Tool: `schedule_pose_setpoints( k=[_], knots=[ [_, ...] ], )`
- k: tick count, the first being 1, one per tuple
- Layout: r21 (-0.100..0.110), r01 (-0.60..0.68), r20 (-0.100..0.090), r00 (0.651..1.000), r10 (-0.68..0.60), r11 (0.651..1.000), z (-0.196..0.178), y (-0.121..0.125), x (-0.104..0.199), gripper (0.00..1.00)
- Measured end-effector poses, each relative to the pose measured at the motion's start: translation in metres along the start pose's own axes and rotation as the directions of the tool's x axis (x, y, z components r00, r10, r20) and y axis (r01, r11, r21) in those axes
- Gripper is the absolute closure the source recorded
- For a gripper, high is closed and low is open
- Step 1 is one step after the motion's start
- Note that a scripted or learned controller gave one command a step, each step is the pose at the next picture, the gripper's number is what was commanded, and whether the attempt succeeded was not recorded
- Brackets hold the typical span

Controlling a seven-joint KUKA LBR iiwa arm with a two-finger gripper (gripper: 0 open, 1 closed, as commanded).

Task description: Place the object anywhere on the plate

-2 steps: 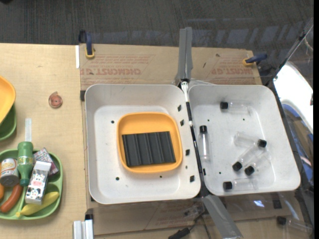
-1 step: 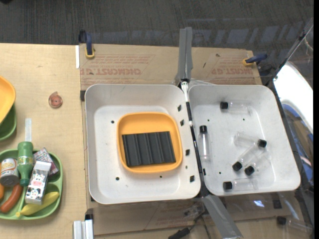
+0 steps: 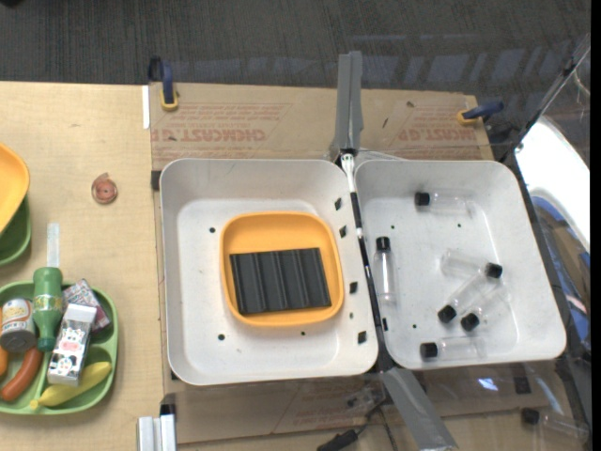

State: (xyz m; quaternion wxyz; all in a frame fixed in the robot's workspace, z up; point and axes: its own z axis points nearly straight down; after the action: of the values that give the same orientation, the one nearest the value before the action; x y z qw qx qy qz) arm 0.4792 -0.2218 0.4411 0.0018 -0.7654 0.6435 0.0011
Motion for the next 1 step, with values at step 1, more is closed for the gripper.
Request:
schedule_pose_setpoints(
  k=[1],
  knots=[
    [0.0,0.225,0.0,0.974,-0.225,0.974,-0.0001,-0.0009,-0.0044,0.0]
  ],
)
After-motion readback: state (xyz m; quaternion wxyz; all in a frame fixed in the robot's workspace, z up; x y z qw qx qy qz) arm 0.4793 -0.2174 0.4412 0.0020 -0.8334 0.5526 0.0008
